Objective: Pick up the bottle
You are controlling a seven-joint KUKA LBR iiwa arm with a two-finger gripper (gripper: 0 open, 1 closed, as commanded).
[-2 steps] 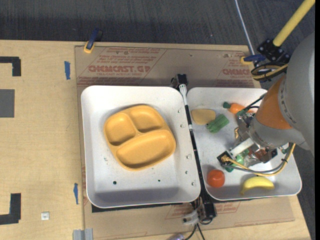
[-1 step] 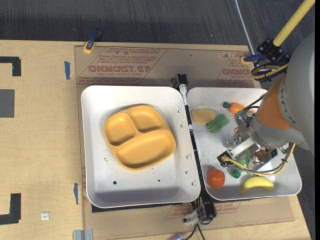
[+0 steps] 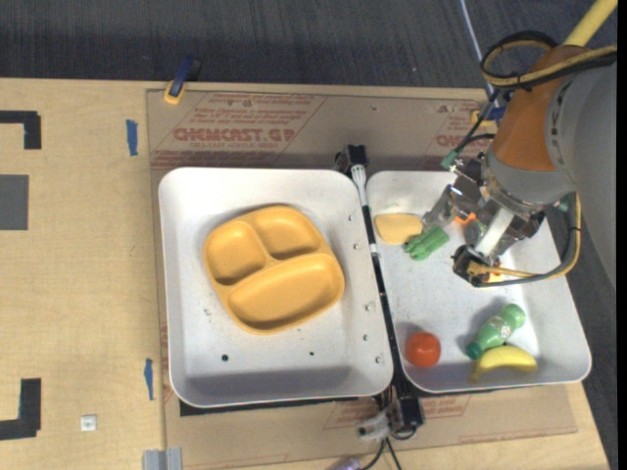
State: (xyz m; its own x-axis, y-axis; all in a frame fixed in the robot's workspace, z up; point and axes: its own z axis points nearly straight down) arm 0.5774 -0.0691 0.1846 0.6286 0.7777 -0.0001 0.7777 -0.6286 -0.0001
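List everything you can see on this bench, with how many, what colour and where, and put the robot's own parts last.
bins: 2, white, side by side on the bench
plate: 1, yellow, three compartments, in the left bin
bottle: 1, green, lying near the right bin's front right corner
banana: 1, yellow, just in front of the bottle
tomato: 1, red, front left of the right bin
green toy: 1, green, right bin, by the gripper
pale piece: 1, pale yellow, back left of the right bin
arm: 1, grey with orange band, over the right bin
gripper: 1, above the right bin's back half
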